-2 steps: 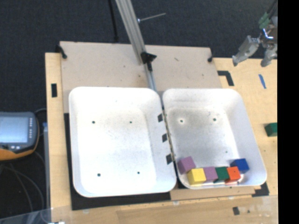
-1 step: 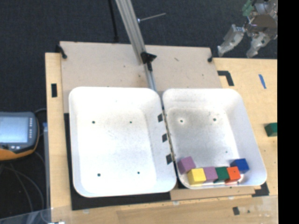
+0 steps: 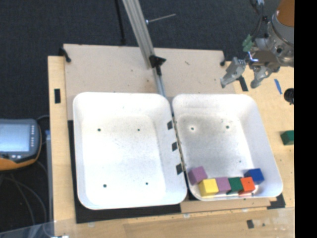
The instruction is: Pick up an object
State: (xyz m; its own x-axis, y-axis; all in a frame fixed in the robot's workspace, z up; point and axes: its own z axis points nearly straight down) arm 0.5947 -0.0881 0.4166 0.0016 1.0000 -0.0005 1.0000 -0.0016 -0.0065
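Several small blocks lie along the front edge of the right bin [image 3: 218, 133]: a purple block [image 3: 197, 174], a yellow one [image 3: 208, 186], another purple one [image 3: 223, 184], a green one [image 3: 235, 185], an orange one [image 3: 247, 184] and a blue one [image 3: 254, 174]. My gripper [image 3: 244, 78] hangs high above the far right corner of that bin, well away from the blocks. Its two fingers are spread apart with nothing between them.
The left bin [image 3: 124, 148] sits beside the right one. A slanted metal post [image 3: 141, 31] rises from the back between the bins. A green object [image 3: 287, 137] lies on the bench at the right, and a grey device [image 3: 19, 139] sits at the far left.
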